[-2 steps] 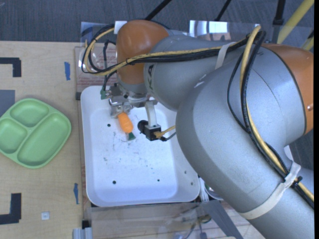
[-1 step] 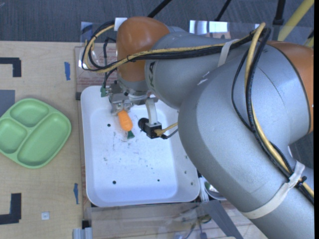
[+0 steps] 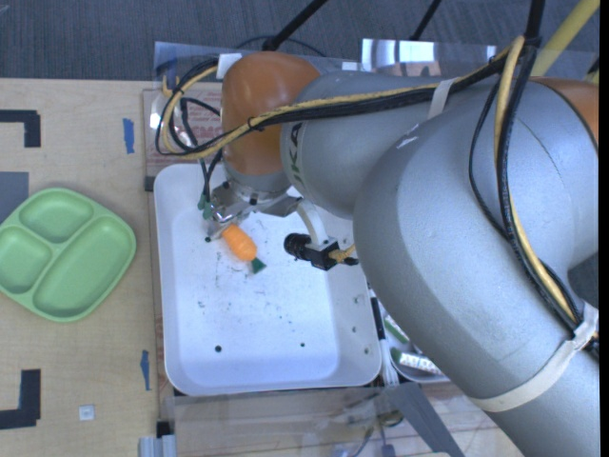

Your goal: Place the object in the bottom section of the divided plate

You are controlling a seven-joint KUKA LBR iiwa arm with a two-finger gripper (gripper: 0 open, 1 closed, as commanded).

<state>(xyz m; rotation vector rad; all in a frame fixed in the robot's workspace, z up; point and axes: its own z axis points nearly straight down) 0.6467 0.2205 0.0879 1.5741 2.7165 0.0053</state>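
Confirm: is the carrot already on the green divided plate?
No. The carrot lies in the white bin, under the pincer, apart from the green plate.

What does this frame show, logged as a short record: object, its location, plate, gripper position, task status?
object: small orange toy carrot with a green tip
location: lying on the floor of the shallow white bin, upper left part
plate: light green divided plastic plate on the wooden bench, left of the bin, outside it
gripper: two-finger gripper low over the bin, right at the carrot's upper end; grip cannot be judged
task status: carrot not yet on the plate
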